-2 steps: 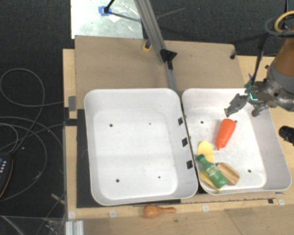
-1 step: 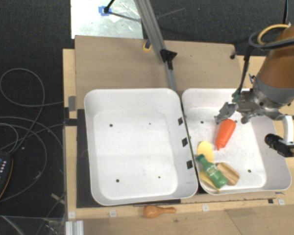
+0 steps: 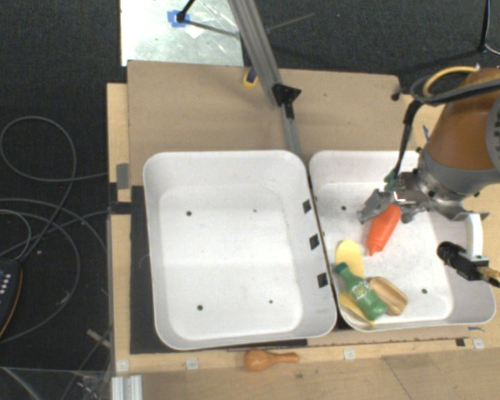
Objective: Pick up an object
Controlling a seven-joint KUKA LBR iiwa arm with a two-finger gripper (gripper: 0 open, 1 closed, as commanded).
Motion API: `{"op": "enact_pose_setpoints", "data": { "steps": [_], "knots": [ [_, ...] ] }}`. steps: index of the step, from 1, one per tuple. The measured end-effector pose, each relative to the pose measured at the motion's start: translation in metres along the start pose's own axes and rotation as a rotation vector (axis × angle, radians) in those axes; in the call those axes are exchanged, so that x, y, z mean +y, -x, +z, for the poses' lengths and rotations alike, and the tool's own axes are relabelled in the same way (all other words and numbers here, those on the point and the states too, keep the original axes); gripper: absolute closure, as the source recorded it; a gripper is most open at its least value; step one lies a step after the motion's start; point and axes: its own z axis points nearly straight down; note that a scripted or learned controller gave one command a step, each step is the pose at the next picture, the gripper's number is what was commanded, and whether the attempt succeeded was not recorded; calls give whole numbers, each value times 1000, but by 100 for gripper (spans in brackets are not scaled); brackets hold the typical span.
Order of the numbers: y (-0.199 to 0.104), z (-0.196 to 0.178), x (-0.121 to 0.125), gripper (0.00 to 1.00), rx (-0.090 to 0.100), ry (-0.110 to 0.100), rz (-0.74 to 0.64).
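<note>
My gripper (image 3: 392, 207) hangs over the back middle of the right bin (image 3: 471, 307), under the orange wrist band. Its grey fingers (image 3: 370, 208) stand open, spread wider than the orange carrot-shaped object (image 3: 381, 232). The upper end of that object sits between the fingers, and the rest slants down-left on the bin floor. I cannot see the fingers pressing on it. A yellow piece (image 3: 349, 255), a green bottle-shaped object (image 3: 363, 295) and a tan bun-shaped object (image 3: 390, 295) lie together at the bin's front left.
The left bin (image 3: 225, 248) stands beside the right one, sharing a raised wall. A small brown pear-shaped object (image 3: 267, 358) lies on the bench in front of the bins. A black fitting (image 3: 458, 261) hangs near the right bin's right side. A slanted grey pole (image 3: 262, 48) crosses the back.
</note>
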Motion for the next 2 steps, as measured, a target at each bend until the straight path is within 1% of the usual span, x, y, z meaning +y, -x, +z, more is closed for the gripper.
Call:
{"op": "enact_pose_setpoints", "data": {
  "steps": [1,2],
  "knots": [
    [-2,43,-4,0,1,1,0],
    [-2,30,-3,100,0,7,0]
  ]
}}
